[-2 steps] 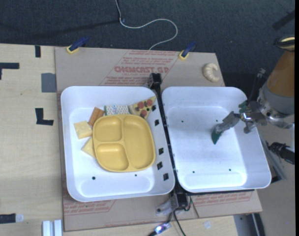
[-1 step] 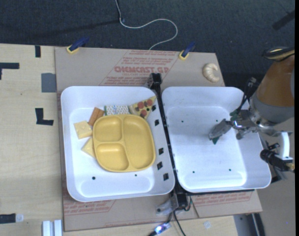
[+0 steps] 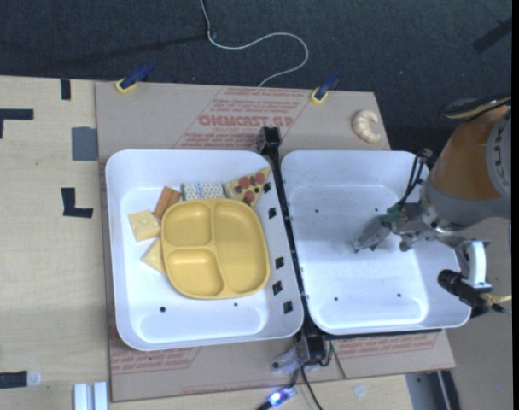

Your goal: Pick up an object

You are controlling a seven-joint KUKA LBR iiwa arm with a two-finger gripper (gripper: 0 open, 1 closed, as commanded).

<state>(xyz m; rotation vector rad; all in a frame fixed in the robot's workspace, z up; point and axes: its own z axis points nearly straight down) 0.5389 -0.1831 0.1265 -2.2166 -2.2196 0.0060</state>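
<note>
A yellow divided plate [image 3: 215, 248] lies in the left bin [image 3: 131, 314]. Small flat pieces crowd its upper left edge: a pale yellow square [image 3: 144, 225], an orange-brown piece [image 3: 166, 200], a patterned strip [image 3: 202, 191] and a colourful wedge [image 3: 251, 184]. A yellow corner [image 3: 151, 257] pokes out from under the plate. My gripper [image 3: 370, 236] hangs low over the middle of the right bin [image 3: 328, 314], pointing left, far from the plate. I see nothing in it.
The arm's orange band [image 3: 469, 165] and grey wrist cover the right bin's right rim. A black divider [image 3: 281, 229] runs between the bins. A beige lump [image 3: 368, 125] lies on the cardboard behind the right bin. Two clamps [image 3: 136, 77] [image 3: 325, 84] and a white cable [image 3: 259, 45] are at the back.
</note>
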